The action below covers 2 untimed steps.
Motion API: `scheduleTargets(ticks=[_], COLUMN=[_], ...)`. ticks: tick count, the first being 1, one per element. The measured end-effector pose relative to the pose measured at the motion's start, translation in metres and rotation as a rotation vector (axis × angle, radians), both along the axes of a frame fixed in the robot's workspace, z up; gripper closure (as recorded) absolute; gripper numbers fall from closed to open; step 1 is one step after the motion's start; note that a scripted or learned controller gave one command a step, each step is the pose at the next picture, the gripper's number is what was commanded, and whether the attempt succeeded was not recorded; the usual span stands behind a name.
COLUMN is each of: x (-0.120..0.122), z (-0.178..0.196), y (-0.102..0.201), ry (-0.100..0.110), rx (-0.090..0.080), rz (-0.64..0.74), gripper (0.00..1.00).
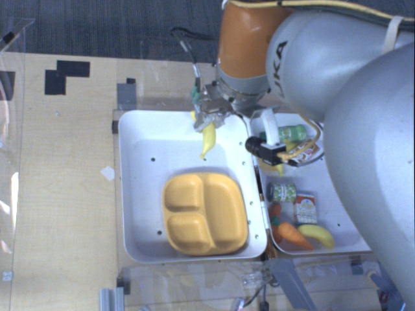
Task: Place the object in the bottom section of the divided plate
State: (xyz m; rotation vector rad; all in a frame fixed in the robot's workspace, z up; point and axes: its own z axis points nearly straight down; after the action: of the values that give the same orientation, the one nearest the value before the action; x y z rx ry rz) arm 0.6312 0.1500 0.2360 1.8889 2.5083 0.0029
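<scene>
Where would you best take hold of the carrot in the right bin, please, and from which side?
Grip the carrot across its thick middle, coming straight down from above. It lies flat and tapers, with the yellow fruit close beside it, so the fingers would probably need to straddle its width carefully.

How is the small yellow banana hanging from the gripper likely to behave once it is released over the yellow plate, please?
The banana hangs by one end from the gripper, so it probably is light and stiff enough to keep its curve. Being narrow and curved, it may rock or turn on landing. The divided plate has raised ridges, which would likely stop it sliding between sections.
</scene>
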Motion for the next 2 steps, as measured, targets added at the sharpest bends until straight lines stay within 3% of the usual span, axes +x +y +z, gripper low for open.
scheduleTargets(ticks=[1, 2], x=[-0.009, -0.144], z=[-0.047, -0.056], y=[0.022, 0.026], ry=[0.002, 0.004], rx=[0.0, 0.0], rz=[0.078, 0.063], gripper=[1.0, 1.0])
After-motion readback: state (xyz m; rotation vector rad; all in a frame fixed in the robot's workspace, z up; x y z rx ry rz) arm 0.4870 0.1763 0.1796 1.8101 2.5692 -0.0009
